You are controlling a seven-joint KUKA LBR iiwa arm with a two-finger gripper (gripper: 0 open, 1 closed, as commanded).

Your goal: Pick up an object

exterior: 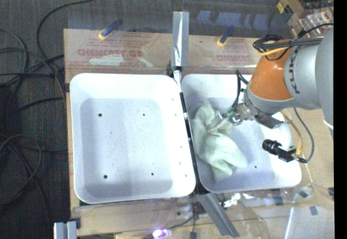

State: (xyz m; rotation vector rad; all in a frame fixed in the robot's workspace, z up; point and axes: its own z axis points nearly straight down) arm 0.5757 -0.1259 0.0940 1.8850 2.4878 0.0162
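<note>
A crumpled pale green cloth (216,140) lies in the right bin (271,177), against its left wall. My gripper (226,119) reaches in from the right and sits on the cloth's upper right edge, touching the fabric. The orange band and grey wrist hang just above it. A fold of the cloth rises toward the gripper, but the view does not show whether fabric is pinched.
The left bin (87,124) stands beside the right one, with a metal divider post (180,37) at the back between them. Two blue-and-yellow clamps (110,28) hold the cardboard backing. Cables lie on the floor at the left.
</note>
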